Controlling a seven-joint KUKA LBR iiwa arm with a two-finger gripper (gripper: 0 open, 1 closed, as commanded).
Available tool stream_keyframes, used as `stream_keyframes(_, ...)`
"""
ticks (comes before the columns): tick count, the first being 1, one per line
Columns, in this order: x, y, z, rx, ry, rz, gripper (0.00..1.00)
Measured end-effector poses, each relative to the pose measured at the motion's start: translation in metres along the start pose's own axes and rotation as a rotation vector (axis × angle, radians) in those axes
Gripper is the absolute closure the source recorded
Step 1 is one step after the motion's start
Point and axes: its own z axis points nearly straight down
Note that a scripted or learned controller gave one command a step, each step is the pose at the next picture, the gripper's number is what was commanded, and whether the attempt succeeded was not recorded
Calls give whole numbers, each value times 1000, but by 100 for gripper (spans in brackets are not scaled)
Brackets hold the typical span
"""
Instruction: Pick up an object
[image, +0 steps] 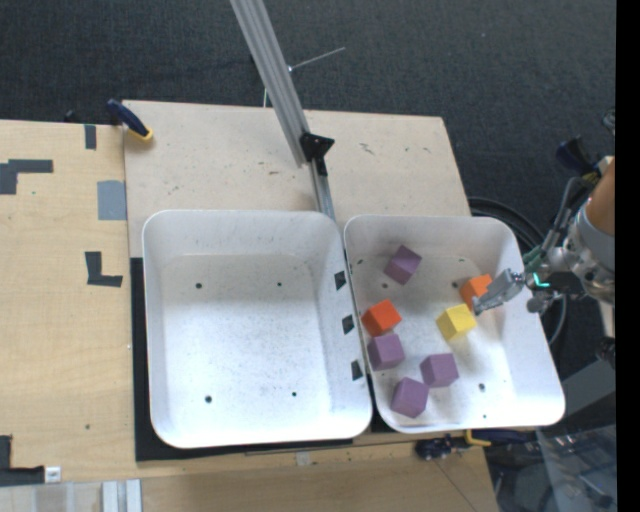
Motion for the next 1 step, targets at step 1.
stream_keyframes(1,0,1,-2,-3,-1,-2,0)
